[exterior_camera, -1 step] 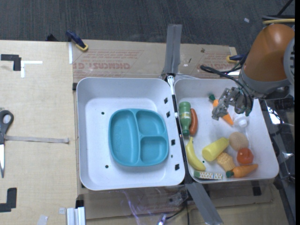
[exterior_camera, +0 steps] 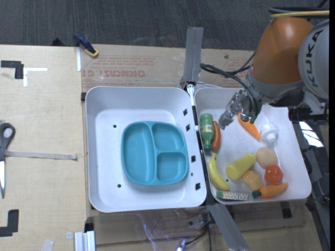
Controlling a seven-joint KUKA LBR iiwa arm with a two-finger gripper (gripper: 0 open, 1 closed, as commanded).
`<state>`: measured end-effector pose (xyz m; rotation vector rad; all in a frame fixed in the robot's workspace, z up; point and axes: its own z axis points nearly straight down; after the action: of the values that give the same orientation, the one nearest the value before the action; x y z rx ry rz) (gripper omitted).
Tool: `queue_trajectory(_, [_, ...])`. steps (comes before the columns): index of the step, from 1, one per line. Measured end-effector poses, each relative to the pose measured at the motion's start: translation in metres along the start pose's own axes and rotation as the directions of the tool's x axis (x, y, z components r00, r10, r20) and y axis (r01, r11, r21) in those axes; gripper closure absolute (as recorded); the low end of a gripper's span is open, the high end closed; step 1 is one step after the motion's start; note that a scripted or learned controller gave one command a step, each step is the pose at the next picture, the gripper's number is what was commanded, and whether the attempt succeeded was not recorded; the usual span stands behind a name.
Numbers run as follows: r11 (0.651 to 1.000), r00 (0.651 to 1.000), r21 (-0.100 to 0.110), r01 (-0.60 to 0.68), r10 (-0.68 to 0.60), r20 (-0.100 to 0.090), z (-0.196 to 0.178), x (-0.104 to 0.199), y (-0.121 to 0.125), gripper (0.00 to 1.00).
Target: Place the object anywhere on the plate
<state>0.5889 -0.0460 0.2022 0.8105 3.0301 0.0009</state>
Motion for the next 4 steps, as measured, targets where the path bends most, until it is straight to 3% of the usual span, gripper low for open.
queue_trajectory(1, [0.995,0.995,0.001,-0.099,0.099,-0.002,-0.020,0.051,0.052,1.00])
queue_trajectory(2, [0.882,0.882,0.005,-0.470,0.470,-0.003,-0.013,0.134,0.062,1.00])
queue_trajectory(3, [0.865,0.865,0.003,-0.503,0.503,-0.001,-0.065,0.157,0.114,1.00])
queue_trajectory(4, [0.864,0.864,0.003,-0.503,0.503,-0.001,-0.065,0.156,0.114,0.00])
